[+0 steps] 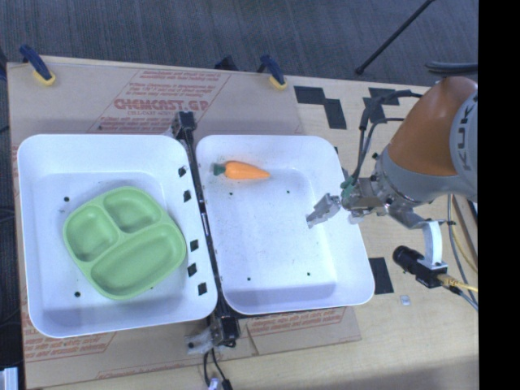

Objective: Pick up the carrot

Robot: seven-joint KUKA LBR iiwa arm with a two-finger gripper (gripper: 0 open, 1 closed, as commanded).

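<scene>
A small orange plastic carrot with a green stub (242, 171) lies on the floor of the right shallow white bin (280, 295), near that bin's far edge and closer to its left wall, its tip pointing right. The grey two-finger gripper (323, 210) hangs over the same bin's right edge, well apart from the carrot; whether it is released or clenched cannot be told, and nothing shows between it. A pale green three-compartment plastic plate (123, 241) rests in the left white bin (49, 157).

Carrot (241, 171) in right bin (349, 275), plate (124, 241) in left bin (32, 218).
</scene>
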